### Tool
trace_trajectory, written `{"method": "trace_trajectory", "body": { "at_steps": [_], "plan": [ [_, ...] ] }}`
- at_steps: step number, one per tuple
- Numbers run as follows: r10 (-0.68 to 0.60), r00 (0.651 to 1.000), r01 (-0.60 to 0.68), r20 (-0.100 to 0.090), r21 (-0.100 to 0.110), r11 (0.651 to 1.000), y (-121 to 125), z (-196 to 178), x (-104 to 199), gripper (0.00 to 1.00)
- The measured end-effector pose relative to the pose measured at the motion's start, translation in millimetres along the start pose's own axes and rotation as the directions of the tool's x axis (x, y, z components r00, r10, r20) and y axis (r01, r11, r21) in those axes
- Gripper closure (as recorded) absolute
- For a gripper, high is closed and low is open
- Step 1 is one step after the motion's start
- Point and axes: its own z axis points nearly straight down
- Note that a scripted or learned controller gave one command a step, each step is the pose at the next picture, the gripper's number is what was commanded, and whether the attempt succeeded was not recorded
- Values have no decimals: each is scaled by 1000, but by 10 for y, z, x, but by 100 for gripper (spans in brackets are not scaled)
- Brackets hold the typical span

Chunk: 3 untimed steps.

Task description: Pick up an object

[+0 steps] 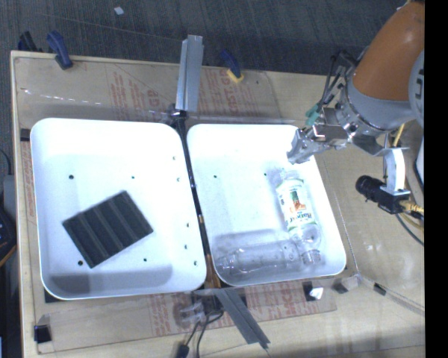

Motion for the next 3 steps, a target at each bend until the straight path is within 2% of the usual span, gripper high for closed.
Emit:
{"method": "trace_trajectory", "body": {
  "at_steps": [1,2,3],
  "plan": [
    [-527,850,527,-3,2,850,-236,1065,-75,0],
    [-529,849,529,0,1,849,-222,958,-80,100],
    [-530,848,530,0,1,848,-222,957,-79,0]
  ]
}}
